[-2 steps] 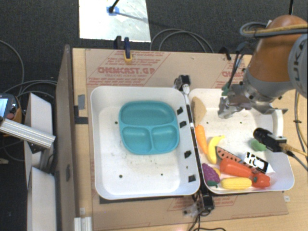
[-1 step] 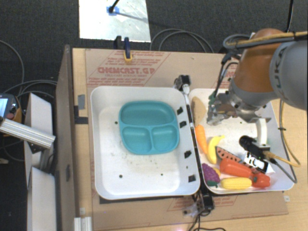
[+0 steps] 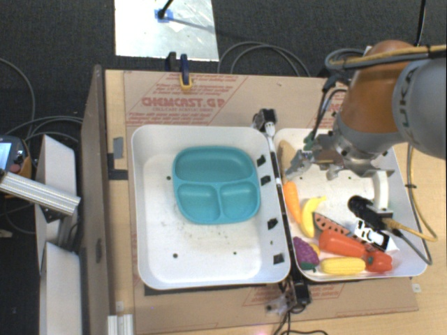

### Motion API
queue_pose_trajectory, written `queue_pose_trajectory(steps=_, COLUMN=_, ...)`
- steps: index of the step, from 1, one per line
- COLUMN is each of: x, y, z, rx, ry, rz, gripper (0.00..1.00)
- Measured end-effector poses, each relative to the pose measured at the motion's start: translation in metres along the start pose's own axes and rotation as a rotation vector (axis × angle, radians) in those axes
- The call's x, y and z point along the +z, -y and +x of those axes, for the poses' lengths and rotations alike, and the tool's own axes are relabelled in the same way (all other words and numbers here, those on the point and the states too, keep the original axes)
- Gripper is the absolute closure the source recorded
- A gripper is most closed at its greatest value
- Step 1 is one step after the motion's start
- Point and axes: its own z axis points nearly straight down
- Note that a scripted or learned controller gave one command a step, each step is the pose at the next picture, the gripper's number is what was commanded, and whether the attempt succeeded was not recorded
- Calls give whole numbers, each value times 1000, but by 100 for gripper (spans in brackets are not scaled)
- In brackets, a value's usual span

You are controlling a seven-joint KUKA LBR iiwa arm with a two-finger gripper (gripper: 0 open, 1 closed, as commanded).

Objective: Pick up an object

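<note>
My gripper (image 3: pixel 316 167) hangs over the back left part of the right bin (image 3: pixel 412 253), fingers apart and nothing between them. Toy food lies in front of it: an orange carrot (image 3: pixel 290 199) along the bin's left wall, a yellow banana (image 3: pixel 311 211), a watermelon slice (image 3: pixel 328 225), purple grapes (image 3: pixel 305 251), a yellow corn cob (image 3: pixel 341 265) and an orange-red pepper (image 3: pixel 341 244). The carrot is the closest piece, just below the left finger.
The left bin (image 3: pixel 157 257) holds a teal divided plate (image 3: pixel 215 185). A black-clipped divider wall (image 3: pixel 274 187) separates the two bins. Cables run behind the bench, and the arm's grey and orange body (image 3: pixel 391 96) covers the right bin's back right.
</note>
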Motion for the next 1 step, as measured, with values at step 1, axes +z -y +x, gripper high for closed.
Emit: queue_pose_trajectory(steps=1, x=34, y=5, z=-14, rx=3, ry=1, rz=3, gripper=0)
